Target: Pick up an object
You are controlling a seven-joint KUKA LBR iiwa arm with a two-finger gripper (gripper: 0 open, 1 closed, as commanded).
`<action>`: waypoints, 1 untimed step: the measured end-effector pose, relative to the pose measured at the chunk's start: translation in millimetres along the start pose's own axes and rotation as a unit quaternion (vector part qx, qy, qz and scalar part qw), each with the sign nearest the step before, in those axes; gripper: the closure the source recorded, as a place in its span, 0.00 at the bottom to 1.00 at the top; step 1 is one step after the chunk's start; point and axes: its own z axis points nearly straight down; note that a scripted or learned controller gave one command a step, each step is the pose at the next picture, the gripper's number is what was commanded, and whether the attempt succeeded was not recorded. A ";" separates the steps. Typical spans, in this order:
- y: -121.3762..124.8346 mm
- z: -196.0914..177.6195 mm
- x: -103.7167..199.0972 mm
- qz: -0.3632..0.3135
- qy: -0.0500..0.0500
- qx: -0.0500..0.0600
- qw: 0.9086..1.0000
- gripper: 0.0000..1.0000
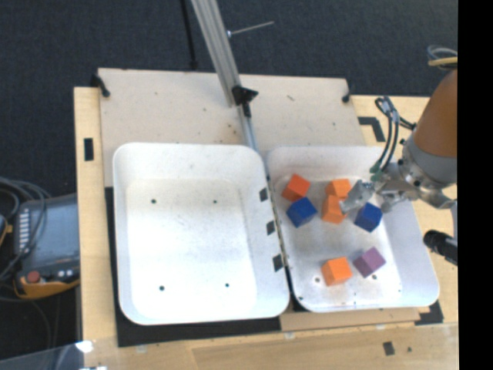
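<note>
- Dark carpet is seen around a pale wooden bench [192, 106], on which two shallow white bins are set side by side; an aluminium post [219, 41] is fixed at the back edge between them.
- From the fixed overhead camera, the left bin [131, 168] is seen beside the right bin [308, 160], in which all the blocks are gathered.
- Six blocks are counted: an orange cube [296, 186] at the upper left, a blue cube [302, 211] just below it, a second orange block [339, 189], a third orange block [332, 210] touching or nearly touching it, a blue cube by the gripper [369, 217], and lower down an orange cube [336, 270] beside a purple cube [370, 261].
- The gripper [359, 199] is lowered between the orange pair and the right-hand blue cube; whether it is spread or closed cannot be told, and no block is seen held.
- The step in hand is judged to be the descent onto a block; a clean grasp would be favoured by centring over one cube, so that a neighbour is not wedged in.
- Room is tight here, with blocks close on both sides; the bin's right wall [422, 241] is near, and the lower pair offers more open floor.
</note>
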 end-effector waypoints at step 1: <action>0.0 0.0 -0.3 0.001 0.000 0.000 1.000 0.00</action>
